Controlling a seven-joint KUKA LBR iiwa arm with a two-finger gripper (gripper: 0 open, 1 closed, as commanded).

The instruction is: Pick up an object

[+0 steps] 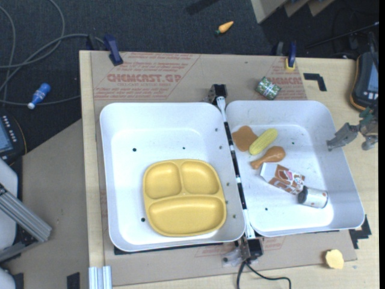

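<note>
Camera view: tool (343, 136) is hovering at the right bin (337, 161) rim, right edge of frame, fingers apart, gripping nothing. Best target is looking like the tube (293, 185), lying lower right of centre beside the drumstick (268, 156) and corn (263, 141). Probably light, squashy, slick; grip mid-body. Long axis is running upper left to lower right, cap lower right.
</note>
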